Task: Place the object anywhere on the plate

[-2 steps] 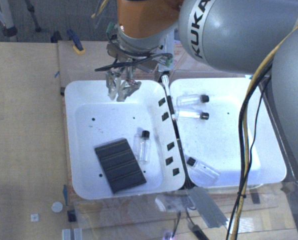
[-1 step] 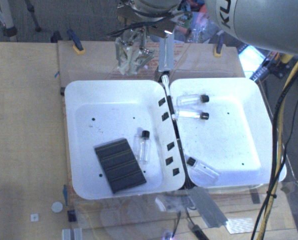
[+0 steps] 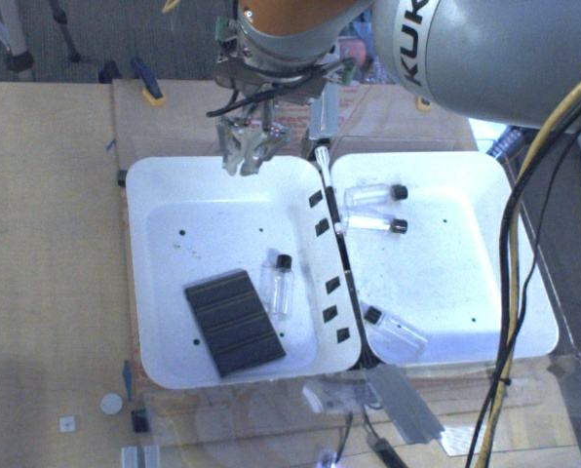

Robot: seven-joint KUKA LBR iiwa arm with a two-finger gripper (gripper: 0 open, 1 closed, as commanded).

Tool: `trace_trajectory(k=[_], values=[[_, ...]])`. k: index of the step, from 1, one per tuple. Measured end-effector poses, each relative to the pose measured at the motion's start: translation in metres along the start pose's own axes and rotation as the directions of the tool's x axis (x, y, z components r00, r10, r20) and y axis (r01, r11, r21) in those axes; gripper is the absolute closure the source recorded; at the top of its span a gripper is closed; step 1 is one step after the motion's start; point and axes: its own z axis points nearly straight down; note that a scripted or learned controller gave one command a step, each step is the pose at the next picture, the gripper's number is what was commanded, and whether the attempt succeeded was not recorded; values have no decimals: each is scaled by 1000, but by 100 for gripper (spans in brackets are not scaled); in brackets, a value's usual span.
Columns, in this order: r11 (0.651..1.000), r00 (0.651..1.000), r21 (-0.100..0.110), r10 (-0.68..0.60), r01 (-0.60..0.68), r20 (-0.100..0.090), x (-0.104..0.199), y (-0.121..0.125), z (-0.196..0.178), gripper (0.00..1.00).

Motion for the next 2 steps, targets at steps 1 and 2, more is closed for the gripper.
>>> trace_trajectory(k=[1, 2], values=[[997, 997, -1, -77, 77, -1, 0, 0, 32, 100], [982, 982, -1, -188, 188, -1, 1, 15, 19, 100]])
